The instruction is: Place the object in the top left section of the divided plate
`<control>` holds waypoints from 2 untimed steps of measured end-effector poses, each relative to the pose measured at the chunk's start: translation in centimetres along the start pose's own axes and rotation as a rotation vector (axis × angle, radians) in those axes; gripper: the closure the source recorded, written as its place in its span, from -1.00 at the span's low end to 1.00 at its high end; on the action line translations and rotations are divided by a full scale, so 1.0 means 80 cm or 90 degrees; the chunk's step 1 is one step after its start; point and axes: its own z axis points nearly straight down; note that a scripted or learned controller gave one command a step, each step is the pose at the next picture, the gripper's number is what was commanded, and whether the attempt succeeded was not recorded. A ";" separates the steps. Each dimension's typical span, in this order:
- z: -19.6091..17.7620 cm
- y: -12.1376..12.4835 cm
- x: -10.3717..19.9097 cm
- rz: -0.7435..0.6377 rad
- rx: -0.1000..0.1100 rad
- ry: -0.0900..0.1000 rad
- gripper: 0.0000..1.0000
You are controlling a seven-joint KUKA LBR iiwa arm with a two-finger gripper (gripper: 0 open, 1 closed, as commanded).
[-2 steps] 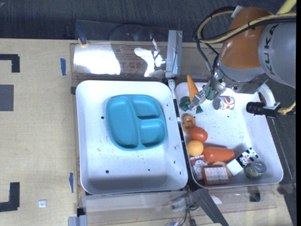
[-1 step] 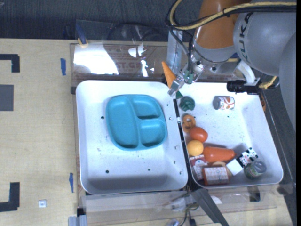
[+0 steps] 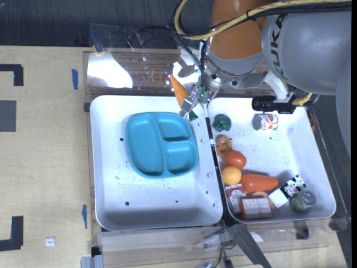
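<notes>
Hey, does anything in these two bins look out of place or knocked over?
One thing stands out: an orange carrot-like piece sits tilted at the back rim of the left bin, next to the gripper, rather than on the blue divided plate. The right bin's toys lie jumbled along its front.

A pale wooden bench [image 3: 42,149] takes up the left and middle of the scene. Beyond its far edge lies dark grey carpet [image 3: 83,7]. On the bench, black angle marks [image 3: 13,74] sit near the left edge, with a grey square [image 3: 6,116] just below the upper mark and another black mark [image 3: 14,233] near the bottom left corner. Short blue tape strips [image 3: 75,79] stand between these marks and the bins. A clear sheet [image 3: 131,66] at the bench's far edge catches a bright glare of overhead light. Dark floor [image 3: 340,144] runs along the bench's right side.
</notes>
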 end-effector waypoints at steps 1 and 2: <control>-0.016 0.057 0.034 0.023 0.002 0.001 1.00; 0.076 0.016 -0.012 -0.011 0.009 0.005 1.00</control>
